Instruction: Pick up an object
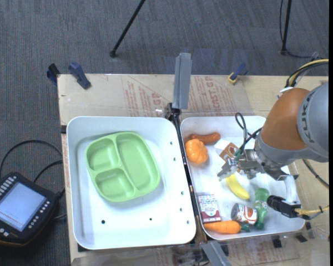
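My gripper (235,169) hangs over the middle of the right bin (277,226), reaching in from the right. A yellow banana (238,188) lies just below it, and a small brown carton (229,150) sits just above it. An orange pumpkin (196,151) and a red-brown sausage (205,138) lie at the bin's upper left. Along the front are a red box (208,206), an orange carrot (222,226), a printed can (245,213) and a green item (261,196). I see nothing held in the gripper.
The left bin (83,215) holds a green divided plate (122,165). A grey upright post (181,85) stands behind the seam between the bins. A tablet (16,206) lies on the floor at the left.
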{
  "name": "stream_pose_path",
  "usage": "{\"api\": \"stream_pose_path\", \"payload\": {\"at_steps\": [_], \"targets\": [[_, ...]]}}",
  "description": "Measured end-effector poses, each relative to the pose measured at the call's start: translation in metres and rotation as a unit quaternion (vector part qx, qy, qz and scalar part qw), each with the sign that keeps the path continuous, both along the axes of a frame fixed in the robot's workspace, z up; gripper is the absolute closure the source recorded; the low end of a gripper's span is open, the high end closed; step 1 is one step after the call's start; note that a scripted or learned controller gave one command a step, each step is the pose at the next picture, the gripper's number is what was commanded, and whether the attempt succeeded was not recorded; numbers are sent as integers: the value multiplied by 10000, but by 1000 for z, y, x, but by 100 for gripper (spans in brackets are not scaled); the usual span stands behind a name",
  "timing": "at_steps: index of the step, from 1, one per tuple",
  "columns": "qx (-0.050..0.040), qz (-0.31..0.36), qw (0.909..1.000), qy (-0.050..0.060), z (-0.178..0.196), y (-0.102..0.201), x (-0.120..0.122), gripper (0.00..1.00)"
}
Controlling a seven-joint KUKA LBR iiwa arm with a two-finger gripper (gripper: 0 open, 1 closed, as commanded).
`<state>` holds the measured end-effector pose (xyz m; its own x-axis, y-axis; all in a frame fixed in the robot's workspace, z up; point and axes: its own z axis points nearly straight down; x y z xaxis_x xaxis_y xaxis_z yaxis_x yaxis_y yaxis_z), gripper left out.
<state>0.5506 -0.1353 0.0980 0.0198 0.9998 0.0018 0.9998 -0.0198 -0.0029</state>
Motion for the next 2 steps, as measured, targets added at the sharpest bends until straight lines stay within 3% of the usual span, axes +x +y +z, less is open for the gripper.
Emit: {"api": "stream_pose_path", "payload": {"at_steps": [1,2], "targets": [[10,-24,10000,14,8,0,-1,100],[-1,322,9995,-1,62,33,25,100]]}}
